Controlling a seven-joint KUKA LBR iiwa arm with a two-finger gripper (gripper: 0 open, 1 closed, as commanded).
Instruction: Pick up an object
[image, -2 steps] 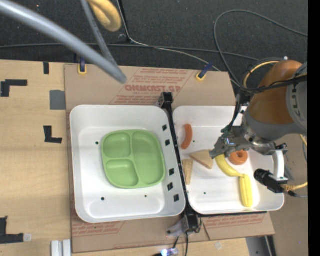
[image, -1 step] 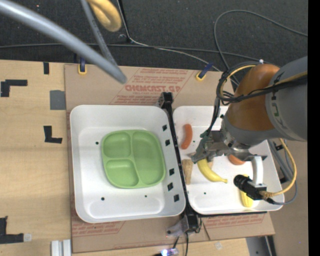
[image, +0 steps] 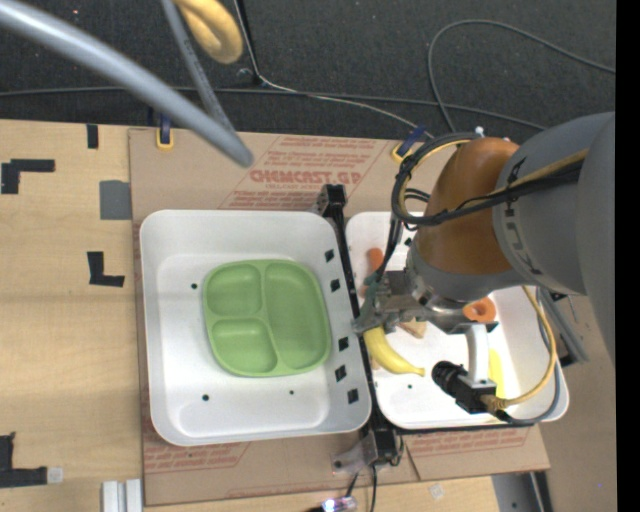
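We found the gripper (image: 386, 308) low in the right bin (image: 525, 340), beside the banana (image: 390, 357); its opening we could not tell; we judged it should straddle the banana's middle, crosswise, before closing.

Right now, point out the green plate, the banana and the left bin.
green plate (image: 267, 318), camera view, its middle where the dividers meet.
banana (image: 391, 357), camera view, mid-body.
left bin (image: 175, 335), camera view, bare floor left of the plate.
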